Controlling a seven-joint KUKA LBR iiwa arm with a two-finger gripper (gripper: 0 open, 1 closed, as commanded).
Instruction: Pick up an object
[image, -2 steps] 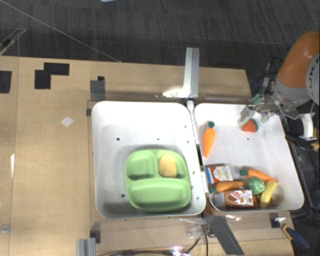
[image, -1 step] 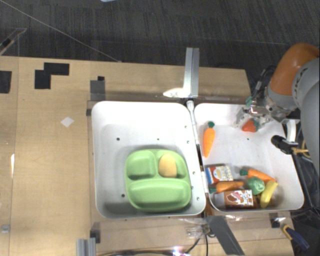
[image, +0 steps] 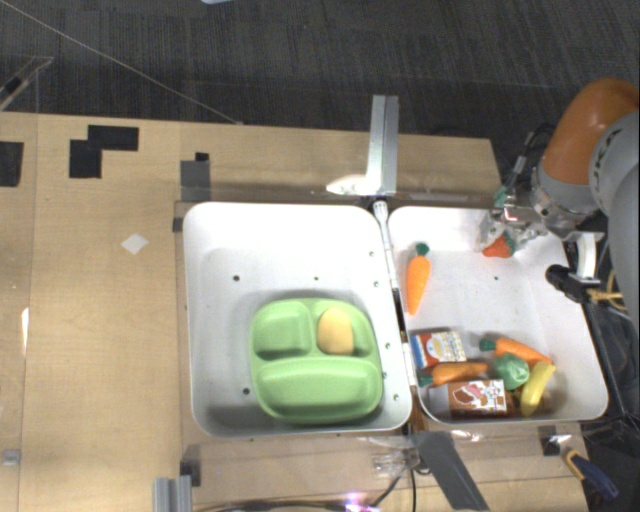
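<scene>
Over the right bin's (image: 470, 300) far corner, the gripper (image: 502, 232) pinches a small red-orange object (image: 496, 248) between its fingers — held just above the floor (carrot (image: 416, 279) nearby).

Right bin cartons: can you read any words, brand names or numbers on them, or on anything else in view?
Nothing can be read with certainty.
Upper carton in the right bin: orange and white label with a picture, print too blurred to read.
Lower carton: red-brown label, lettering too small to read.
Green tray, carrot, bench: no text; the bench carries only black square marks.
</scene>
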